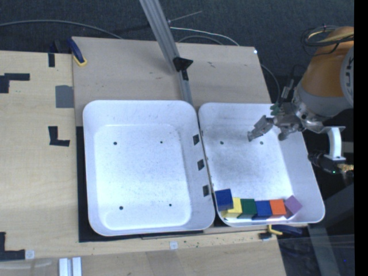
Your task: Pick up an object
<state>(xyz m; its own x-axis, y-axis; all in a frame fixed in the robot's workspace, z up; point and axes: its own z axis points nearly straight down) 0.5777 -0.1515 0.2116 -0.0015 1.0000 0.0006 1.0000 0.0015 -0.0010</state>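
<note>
We see the left shallow white plastic bin [98,154] bare. In the right white bin [241,154], small coloured blocks [256,207] line its near edge: blue, yellow, green, blue, orange, purple. The grey gripper [270,126] hangs above that bin's far right corner, jaws apart, holding nothing.
</note>
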